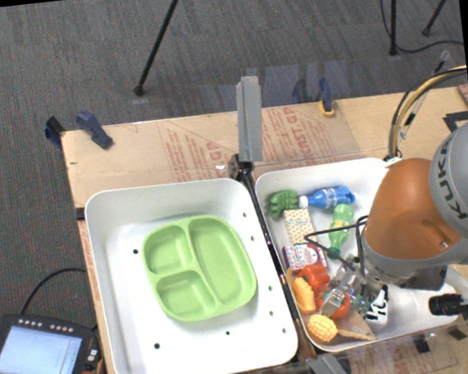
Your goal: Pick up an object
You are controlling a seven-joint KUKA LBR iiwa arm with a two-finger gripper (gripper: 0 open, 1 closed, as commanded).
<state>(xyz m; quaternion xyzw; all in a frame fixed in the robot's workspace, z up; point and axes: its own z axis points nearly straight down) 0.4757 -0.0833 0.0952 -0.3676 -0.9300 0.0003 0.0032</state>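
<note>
Hand (347, 293) over red toy (314, 276), maybe touching.

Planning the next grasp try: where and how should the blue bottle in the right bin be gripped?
The blue bottle lies on its side near the right bin's far wall. Probably best to come straight down and close across its round body at mid-length, fingers on the near and far sides, clear of the green toy at its cap end.

Green divided plate (200, 267), perhaps a tray
</note>
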